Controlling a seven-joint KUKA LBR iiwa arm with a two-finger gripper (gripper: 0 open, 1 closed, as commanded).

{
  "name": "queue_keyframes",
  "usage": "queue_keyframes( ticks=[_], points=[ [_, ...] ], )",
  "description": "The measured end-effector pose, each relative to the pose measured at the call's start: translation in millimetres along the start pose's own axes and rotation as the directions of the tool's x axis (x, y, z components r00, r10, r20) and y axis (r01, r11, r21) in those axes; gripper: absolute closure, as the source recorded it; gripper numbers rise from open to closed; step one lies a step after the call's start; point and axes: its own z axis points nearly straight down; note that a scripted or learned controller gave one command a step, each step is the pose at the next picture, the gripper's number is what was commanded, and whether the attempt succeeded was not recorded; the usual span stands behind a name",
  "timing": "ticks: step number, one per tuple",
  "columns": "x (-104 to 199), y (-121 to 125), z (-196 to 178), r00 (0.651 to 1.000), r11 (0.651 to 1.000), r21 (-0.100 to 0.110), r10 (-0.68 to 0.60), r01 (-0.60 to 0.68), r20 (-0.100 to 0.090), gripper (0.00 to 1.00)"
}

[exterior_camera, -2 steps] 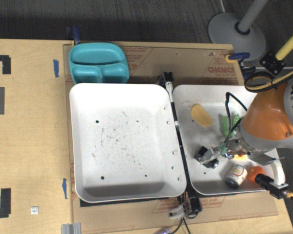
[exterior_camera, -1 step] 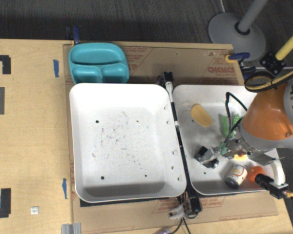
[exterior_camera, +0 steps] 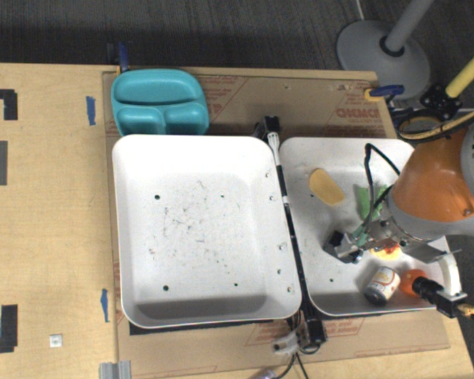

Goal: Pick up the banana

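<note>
The arm (exterior_camera: pixel 436 186), with its orange band, sits highest and reaches over the right bin (exterior_camera: pixel 300 212). A pale yellow lump (exterior_camera: pixel 326 186), most likely the banana, lies on the floor of that bin near its back left corner. The claw (exterior_camera: pixel 341 247) is low in the bin, in front of the lump and apart from it. I cannot tell if the claw is open or closed. A can (exterior_camera: pixel 381 284) lies by the front wall, with an orange thing (exterior_camera: pixel 413 281) just beside it. The left bin (exterior_camera: pixel 134 227) touches the right bin. A blue tray (exterior_camera: pixel 159 101) sits behind the left bin.
</note>
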Motion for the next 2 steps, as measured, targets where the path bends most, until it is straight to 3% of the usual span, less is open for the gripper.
queue_keyframes(
  ticks=[1, 2],
  points=[
    [0.8, -1.4, 1.8, 1.000, 1.000, 0.005, 0.000, 0.000, -0.002, 0.00],
    [-80.3, -26.7, -135.0, 0.957, 0.957, 0.017, 0.288, -0.289, 0.013, 0.00]
  ],
)
